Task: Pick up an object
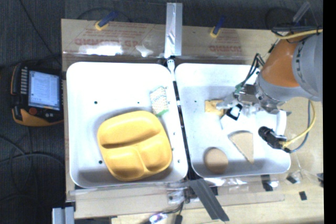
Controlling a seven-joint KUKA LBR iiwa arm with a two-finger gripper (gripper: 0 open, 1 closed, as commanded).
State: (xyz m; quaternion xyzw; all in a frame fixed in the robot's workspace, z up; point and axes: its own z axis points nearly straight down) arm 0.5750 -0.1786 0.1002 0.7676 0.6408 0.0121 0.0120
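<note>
Gripper [231, 111], finger spread impossible to tell, low in right bin [194, 162] beside small yellow block [211, 106], likely light, rigid, best pinched across flat sides.

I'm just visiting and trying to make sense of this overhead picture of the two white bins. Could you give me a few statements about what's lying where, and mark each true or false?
1. The big yellow divided tray lies in the left bin. True.
2. The right bin holds the small green and white packet. False: the packet is in the left bin, just above the tray near the divider.
3. The gripper is over the right bin. True; the arm reaches in from the right.
4. The round brown object sits at the far end of the left bin. False: it lies near the front edge of the right bin.
5. A tan wedge-shaped piece lies in the right bin beside the round brown object. True.
</note>
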